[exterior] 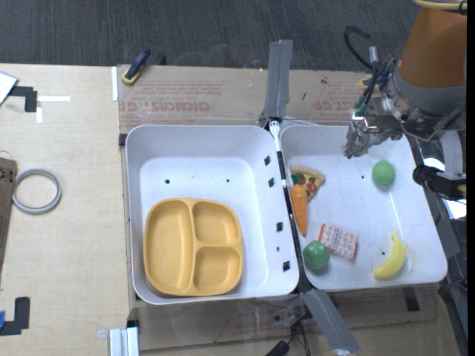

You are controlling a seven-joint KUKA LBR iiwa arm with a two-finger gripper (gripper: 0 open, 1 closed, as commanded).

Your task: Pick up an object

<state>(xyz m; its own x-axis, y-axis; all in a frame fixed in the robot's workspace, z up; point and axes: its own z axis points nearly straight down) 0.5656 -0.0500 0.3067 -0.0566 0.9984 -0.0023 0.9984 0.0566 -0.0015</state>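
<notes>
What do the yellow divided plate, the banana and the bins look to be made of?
Yellow divided plate: likely molded plastic, matte with a soft sheen on its rims. Banana: probably a plastic toy, uniformly yellow and smooth. Bins: thin white plastic by the look, with rounded formed edges and faint gloss.

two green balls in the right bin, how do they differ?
The upper green ball is paler, lime-coloured; the lower green ball is darker. The upper one sits alone in open bin floor near the tool; the lower one lies by the bin's left wall, beside a red packet and just below a carrot. Both are round, similar in size, and lie in the same bin.
</notes>
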